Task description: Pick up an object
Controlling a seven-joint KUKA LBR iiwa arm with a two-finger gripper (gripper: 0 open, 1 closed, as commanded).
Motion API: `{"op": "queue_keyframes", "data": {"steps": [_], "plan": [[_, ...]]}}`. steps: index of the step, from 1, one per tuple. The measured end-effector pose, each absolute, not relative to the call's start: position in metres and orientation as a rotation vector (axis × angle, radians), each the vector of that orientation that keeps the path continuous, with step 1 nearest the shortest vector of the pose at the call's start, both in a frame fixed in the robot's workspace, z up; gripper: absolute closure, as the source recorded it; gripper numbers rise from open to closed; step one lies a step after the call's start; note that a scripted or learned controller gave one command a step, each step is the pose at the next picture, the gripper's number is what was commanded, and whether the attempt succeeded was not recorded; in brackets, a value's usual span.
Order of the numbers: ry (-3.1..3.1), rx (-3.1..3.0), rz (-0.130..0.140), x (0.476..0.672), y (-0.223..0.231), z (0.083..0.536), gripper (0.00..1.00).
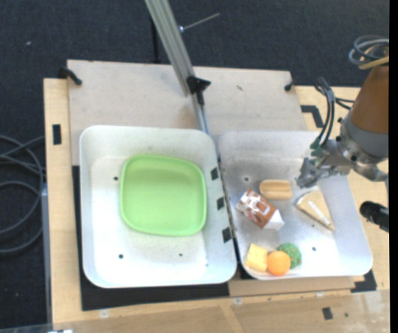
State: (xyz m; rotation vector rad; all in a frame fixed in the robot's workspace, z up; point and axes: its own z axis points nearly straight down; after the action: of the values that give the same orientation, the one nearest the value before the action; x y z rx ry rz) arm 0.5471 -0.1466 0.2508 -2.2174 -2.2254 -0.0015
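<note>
End effector (308,174) low over the right bin (268,148), near its right side, hung from the grey arm (369,127) with its orange band reaching in from the right; impossible to tell whether released, clenched or grasping. Just below and to its left, a tan bread roll (276,189), close by but apart. Just below and slightly to its right, a pale wedge of sandwich (315,208), also apart. Further to the lower left, a small red-and-white carton (258,209) lying tilted. Well below, at the bin's near edge, a yellow block (257,258), an orange ball (278,263) and a green broccoli-like piece (292,254), clustered and touching. Far to the left, in the left bin (101,207), a green square plate (163,194) lying flat. Both bins side by side on the worktop (133,89).
</note>
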Motion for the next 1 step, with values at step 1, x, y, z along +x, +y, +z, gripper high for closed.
{"op": "queue_keyframes", "data": {"steps": [1], "plan": [[-2.225,-2.218,-0.001,0.5387,-0.0985,0.2443,1.0]]}}
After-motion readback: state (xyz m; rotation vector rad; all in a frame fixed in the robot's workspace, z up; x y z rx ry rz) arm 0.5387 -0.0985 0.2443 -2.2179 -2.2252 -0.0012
